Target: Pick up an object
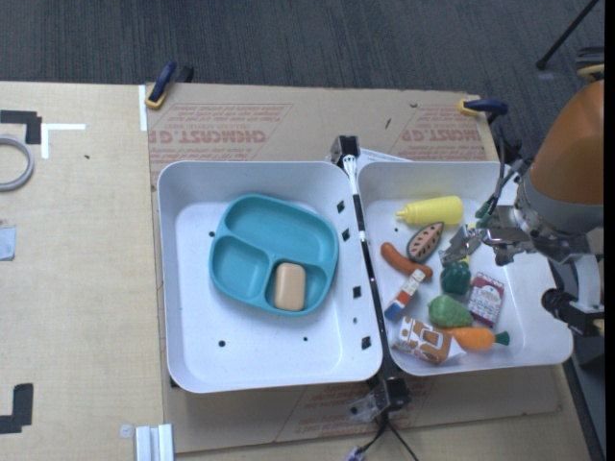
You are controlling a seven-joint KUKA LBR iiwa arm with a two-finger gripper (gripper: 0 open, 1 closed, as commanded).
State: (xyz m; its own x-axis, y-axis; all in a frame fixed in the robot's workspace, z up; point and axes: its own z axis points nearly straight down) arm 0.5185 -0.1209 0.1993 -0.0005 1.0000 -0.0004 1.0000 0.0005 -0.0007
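Bench surface: a light wooden top fills the left and centre of the frame, with a brown cardboard sheet (pixel 288 123) bearing red print laid under the two bins. Blue-and-yellow clamps (pixel 160 84) hold the sheet at its upper corners. Dark grey carpet (pixel 336 27) runs across the top of the frame.

Left bin (pixel 183 286): contains a teal compartment plate (pixel 252 248); a tan block (pixel 288 286) lies in the plate's lower right compartment.

Right bin (pixel 538 344): contains a yellow bottle (pixel 434 209), a sausage (pixel 396 257), a carrot (pixel 476 338), a green vegetable (pixel 448 310), a small carton (pixel 426 340) and a red-and-white packet (pixel 485 298), grouped in the bin's left and lower part.

Arm: enters from the right edge, orange band (pixel 577 152) uppermost. The gripper (pixel 463 246) sits low over the right bin, just beside the dark green object (pixel 455 278). The fingers appear slightly spread with nothing between them, though the metal parts are hard to resolve at this angle.
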